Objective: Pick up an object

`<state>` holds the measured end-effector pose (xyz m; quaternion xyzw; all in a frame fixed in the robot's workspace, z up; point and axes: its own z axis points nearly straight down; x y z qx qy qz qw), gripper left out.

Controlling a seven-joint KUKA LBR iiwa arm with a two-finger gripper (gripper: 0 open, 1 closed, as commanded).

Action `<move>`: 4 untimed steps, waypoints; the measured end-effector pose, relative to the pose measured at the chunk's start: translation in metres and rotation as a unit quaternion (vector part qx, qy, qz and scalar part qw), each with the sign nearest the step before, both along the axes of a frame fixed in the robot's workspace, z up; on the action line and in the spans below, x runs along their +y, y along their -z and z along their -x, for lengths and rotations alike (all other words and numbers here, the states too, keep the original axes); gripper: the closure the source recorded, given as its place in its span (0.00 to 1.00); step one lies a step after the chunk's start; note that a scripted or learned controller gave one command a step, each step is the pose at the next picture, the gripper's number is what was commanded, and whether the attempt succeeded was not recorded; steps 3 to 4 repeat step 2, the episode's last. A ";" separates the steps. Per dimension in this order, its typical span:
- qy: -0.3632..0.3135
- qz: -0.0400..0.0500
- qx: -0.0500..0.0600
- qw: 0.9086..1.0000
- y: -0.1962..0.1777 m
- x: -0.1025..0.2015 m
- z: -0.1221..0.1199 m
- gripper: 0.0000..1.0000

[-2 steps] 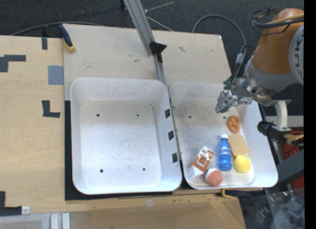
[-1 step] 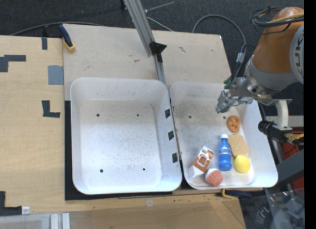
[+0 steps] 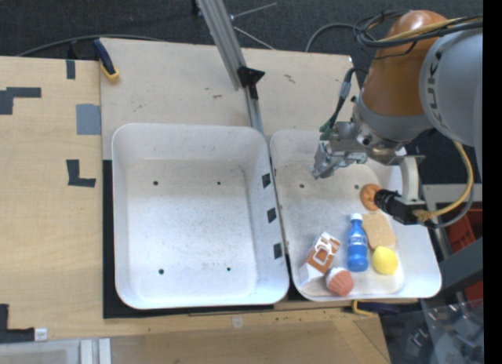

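My end effector (image 3: 325, 162) hangs over the upper part of the right bin (image 3: 298, 198), nothing between its tips; whether they are spread or pressed together I cannot tell. The candidates sit clustered at the lower right of the frame: blue bottle (image 3: 357, 245), yellow lemon-like piece (image 3: 384, 260), tan block (image 3: 380, 229), orange-white carton (image 3: 322, 253), red ball (image 3: 340, 282). I judge the bottle light, rigid and slick (round body, may roll). Best hold: across its midsection, below the cap.
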<state>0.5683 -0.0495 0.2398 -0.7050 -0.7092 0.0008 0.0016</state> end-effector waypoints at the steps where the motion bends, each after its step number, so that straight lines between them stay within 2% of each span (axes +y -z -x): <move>1: -0.001 0.000 -0.001 1.000 0.012 0.057 -0.014 1.00; 2: -0.001 0.000 -0.001 1.000 0.004 0.106 -0.027 1.00; 4: -0.001 0.000 -0.001 1.000 0.004 0.106 -0.027 1.00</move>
